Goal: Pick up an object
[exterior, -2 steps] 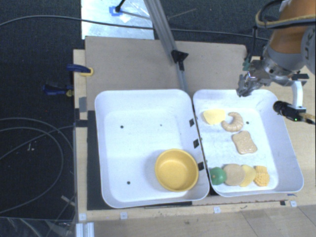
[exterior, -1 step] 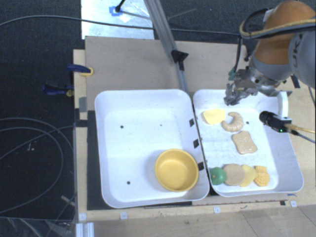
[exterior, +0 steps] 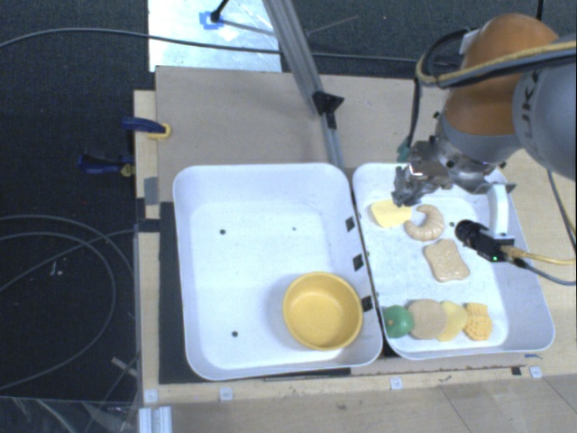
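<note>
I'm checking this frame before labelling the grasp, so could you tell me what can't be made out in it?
- Gripper, camera view: too small and dark to tell how its fingertips stand, or whether they touch the yellow slice.
- Green item: partly covered by the round tan piece.
- Arm: cut off by the right edge.

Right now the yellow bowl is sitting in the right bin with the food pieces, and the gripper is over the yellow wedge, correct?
Not quite. The camera view shows the yellow bowl in the left bin, alone. The gripper is indeed over the yellow wedge in the right bin.
</note>
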Robot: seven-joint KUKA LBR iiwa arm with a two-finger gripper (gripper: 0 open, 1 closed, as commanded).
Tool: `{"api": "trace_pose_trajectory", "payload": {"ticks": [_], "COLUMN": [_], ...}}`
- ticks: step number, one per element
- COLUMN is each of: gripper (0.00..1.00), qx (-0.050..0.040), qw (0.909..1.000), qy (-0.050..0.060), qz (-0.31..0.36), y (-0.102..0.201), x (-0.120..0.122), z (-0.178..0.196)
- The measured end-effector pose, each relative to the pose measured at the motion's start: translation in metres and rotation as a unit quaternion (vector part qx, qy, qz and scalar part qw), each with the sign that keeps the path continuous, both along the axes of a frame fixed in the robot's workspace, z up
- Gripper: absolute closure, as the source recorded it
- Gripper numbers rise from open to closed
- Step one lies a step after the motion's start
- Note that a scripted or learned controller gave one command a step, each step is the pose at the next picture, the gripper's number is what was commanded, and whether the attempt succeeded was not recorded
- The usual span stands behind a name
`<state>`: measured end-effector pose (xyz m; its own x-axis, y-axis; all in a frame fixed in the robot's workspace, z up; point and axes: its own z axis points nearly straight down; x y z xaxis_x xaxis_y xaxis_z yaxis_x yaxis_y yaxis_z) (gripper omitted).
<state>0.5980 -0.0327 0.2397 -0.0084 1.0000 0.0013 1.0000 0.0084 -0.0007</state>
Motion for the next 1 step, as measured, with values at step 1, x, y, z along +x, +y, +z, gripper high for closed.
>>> {"api": "trace_pose_trajectory", "payload": {"ticks": [1], "gripper": [1.0], "qx": [-0.0002], "qw": [1.0], "qy": [0.0], "qz": [0.0], "y": [0.0376], "x": [-0.0196], "z": [-0.0047]}}
